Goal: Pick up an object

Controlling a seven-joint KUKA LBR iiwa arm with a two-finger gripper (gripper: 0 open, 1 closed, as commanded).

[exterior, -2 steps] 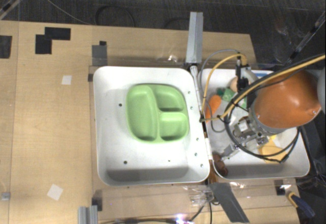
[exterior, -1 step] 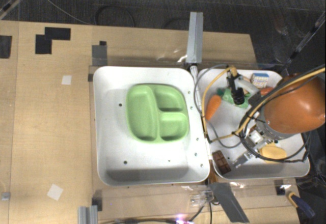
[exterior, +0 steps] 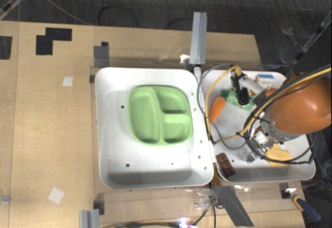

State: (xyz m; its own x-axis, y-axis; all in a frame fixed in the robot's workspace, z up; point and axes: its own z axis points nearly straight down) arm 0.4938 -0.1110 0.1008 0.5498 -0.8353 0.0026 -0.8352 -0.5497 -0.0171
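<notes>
My gripper [exterior: 256, 147] hangs low over the right bin [exterior: 306, 174], under the arm's orange band [exterior: 301, 109]. It sits just left of a yellow object [exterior: 278, 154] near the bin's front. An orange carrot [exterior: 216, 109] lies at the bin's left side. A brown block [exterior: 225, 165] rests in the front left corner. A green item [exterior: 248, 102] and a small white box [exterior: 264, 81] lie toward the back. The arm hides much of the bin's right half.
The left bin [exterior: 111, 170] holds a green divided plate [exterior: 158, 114]. Yellow and black cables [exterior: 228, 141] loop over the right bin's floor. A grey post [exterior: 198, 38] stands behind the gap between the bins. The wooden bench [exterior: 46, 133] spreads to the left.
</notes>
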